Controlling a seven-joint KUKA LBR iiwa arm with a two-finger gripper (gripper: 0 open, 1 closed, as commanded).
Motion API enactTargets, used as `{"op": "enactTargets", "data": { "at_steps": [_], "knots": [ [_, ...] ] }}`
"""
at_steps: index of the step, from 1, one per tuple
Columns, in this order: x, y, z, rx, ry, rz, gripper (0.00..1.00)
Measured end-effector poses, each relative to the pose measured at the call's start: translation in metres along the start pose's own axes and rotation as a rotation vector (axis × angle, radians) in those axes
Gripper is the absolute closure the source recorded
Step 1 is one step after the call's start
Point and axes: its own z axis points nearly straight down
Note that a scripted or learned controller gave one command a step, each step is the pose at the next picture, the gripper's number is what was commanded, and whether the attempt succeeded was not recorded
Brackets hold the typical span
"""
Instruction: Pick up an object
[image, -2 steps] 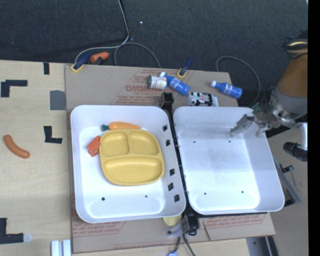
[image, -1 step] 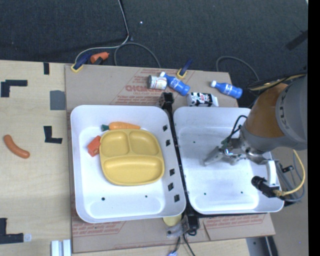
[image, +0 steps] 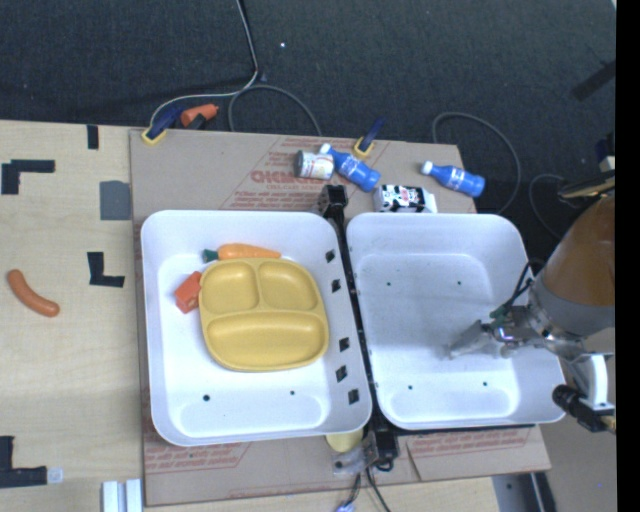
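Across the divider (image: 345, 300) between the two bins lies the whole matter: the pincer (image: 462, 347) is on one side of it and every pickable thing is on the other. To the right of that divider sits the right bin (image: 440, 240), and over its floor the arm (image: 585, 285) reaches in, its pincer low above the white bottom, well apart from the divider. Whether its tips are parted or together I cannot tell from this slant, and nothing shows between them. To the left of the divider is the left bin (image: 165, 330), which holds the yellow sectioned plate (image: 265, 312), the largest thing there, lying flat with its near edge just beside the divider. Tucked against the plate's far side is the carrot (image: 248, 252), its long axis running roughly square to the divider. At the plate's left corner, farthest from the divider, an orange-red piece (image: 188, 291) touches the rim. So, by my judgement, any grasp calls for a crossing leftward over the divider, the plate being the nearest target.
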Motion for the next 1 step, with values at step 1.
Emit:
{"op": "enactTargets", "data": {
  "at_steps": [1],
  "knots": [
    [0.0614, 0.0559, 0.0080, -0.005, 0.005, -0.014, 0.00]
  ]
}}
